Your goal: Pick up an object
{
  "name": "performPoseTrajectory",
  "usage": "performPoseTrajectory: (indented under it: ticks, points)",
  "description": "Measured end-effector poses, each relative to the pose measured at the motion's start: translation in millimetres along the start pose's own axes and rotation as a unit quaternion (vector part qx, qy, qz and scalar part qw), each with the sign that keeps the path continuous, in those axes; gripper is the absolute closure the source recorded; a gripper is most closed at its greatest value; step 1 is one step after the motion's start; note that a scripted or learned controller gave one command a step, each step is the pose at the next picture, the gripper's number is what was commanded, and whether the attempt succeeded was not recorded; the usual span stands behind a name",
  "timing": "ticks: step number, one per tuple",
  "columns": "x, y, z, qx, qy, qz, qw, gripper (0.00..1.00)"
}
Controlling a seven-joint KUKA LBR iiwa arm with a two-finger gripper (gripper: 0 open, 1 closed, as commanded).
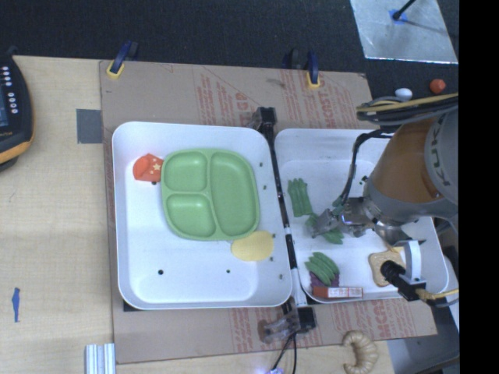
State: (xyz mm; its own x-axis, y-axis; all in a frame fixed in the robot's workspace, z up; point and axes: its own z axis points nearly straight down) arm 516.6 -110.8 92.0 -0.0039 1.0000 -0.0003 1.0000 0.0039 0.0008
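Observation:
My gripper [321, 224] is low inside the right bin [327, 142], near its middle, reaching in from the right. A small green piece [335, 238] lies directly under or beside it, partly hidden by the wrist. A green bean pod [299, 196] lies just up and left of the gripper. A green pea pod [323, 266] lies below it near the bin's front. A slice of toast [383, 266] sits at the front right, and a small red-and-white bar [343, 291] rests by the front rim.
The left bin [125, 209] holds a green divided plate [210, 193], a red piece with a star [146, 167] and a yellow piece [253, 246]. A black divider runs between the bins. A curled tan object [360, 351] lies on the bench in front.

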Motion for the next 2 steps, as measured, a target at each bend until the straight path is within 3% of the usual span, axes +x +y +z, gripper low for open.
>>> performPoseTrajectory:
  ticks: [1, 2]
  points:
    - [-0.2, -2.0, -9.8, 0.003, 0.0, -0.001, 1.0, 1.0]
    - [73.4, 53.3, -105.8, -0.005, 0.001, -0.005, 1.0, 1.0]
